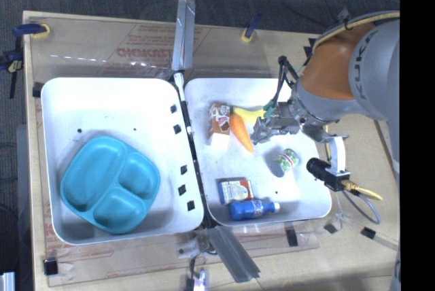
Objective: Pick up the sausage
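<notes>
A short brown piece with a white end, the likeliest sausage, lies in the upper left of the right bin. An orange carrot lies just right of it, and a yellow banana sits above the carrot. My gripper hangs low over the bin, right beside the carrot's right side and under the banana's end. It is a short way right of the brown piece and not touching it. I see nothing held in it.
A green-and-white can lies right of centre. A red box and a blue bottle lie near the front wall. The left bin holds a blue divided plate.
</notes>
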